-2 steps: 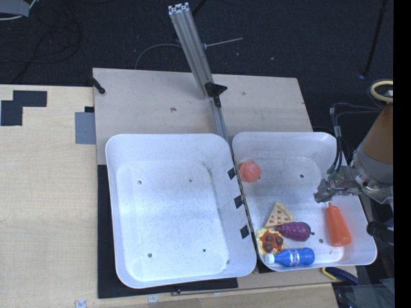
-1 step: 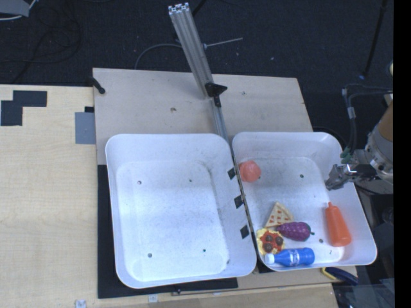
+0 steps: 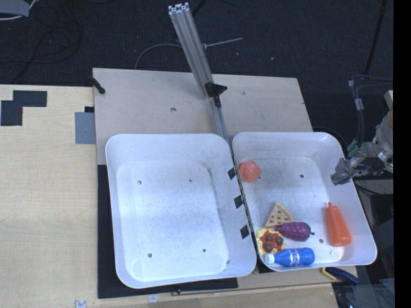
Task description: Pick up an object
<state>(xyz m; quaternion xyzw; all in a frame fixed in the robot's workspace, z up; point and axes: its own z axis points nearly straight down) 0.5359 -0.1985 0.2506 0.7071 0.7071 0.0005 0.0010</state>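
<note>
Gripper at right bin's right rim; whether its fingers are parted cannot be told.
Bin contents: pink ball by left wall; waffle wedge, purple piece, blue bottle clustered at front; orange bottle to right.

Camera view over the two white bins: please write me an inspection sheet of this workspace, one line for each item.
Surface: pale wooden bench bearing a left shallow white bin and a right shallow white bin side by side.
Job's things: all in the right bin: pink ball near the left wall; tan waffle wedge, purple oval fruit, red-and-yellow round piece and blue bottle grouped at the front; orange bottle at the right.
Clutter: nothing seen.
Grippers: grey two-finger gripper at the right bin's right rim; nothing seen between its fingers.
Cables: thin wires on the dark floor behind.
Surroundings: slanted aluminium bar; light wooden table.
</note>
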